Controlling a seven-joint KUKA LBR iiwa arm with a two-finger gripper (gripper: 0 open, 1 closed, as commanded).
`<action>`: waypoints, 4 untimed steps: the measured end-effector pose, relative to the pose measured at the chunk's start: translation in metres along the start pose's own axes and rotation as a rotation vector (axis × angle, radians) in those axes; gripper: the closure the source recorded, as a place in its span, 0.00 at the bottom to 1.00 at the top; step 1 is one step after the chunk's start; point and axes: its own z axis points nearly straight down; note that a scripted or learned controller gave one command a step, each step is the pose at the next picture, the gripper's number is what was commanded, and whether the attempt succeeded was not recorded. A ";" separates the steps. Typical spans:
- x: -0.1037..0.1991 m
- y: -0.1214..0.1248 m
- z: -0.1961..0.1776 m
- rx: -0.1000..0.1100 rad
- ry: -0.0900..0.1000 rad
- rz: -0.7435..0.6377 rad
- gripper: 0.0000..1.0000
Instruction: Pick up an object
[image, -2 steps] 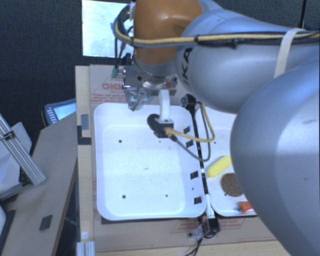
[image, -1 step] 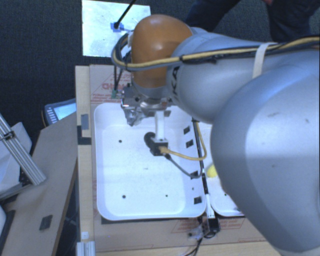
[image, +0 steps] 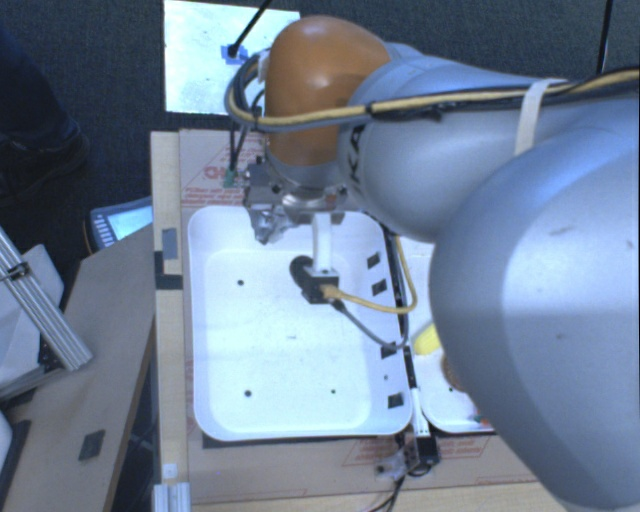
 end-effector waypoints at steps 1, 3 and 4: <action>0.000 0.001 -0.011 -0.002 0.001 0.001 1.00; -0.045 -0.028 0.044 0.009 -0.005 0.002 1.00; 0.012 -0.101 -0.018 0.001 0.003 -0.012 1.00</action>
